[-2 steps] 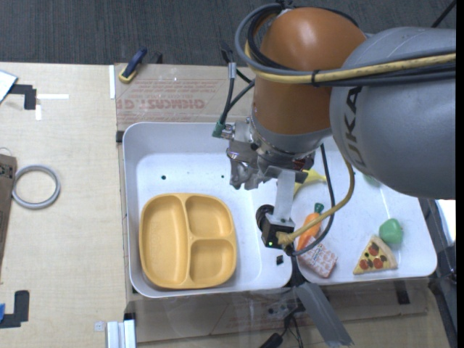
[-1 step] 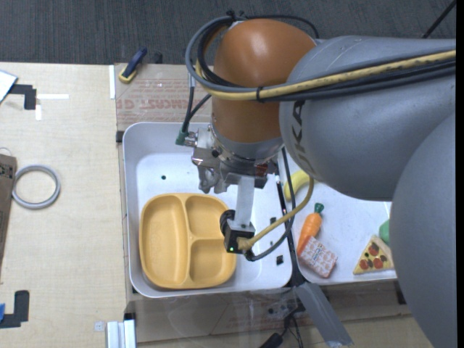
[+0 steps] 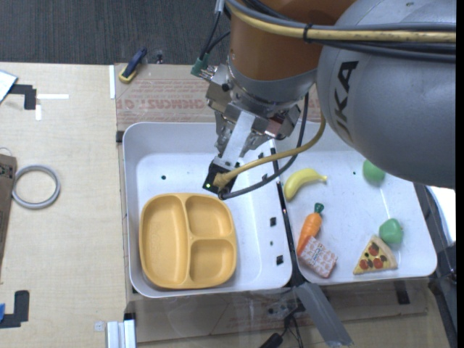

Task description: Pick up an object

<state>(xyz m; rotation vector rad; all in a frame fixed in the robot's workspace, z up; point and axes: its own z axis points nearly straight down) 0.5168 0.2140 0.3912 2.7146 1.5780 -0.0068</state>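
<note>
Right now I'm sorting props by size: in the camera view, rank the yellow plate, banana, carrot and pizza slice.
1. yellow plate, by far the largest
2. banana
3. carrot and pizza slice: they look too alike to rank

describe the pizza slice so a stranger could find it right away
Look in the right-hand white bin, at its near corner. The pizza slice lies there, a flat yellow wedge with red spots, just below a green ball; nothing else there is triangular.
</note>
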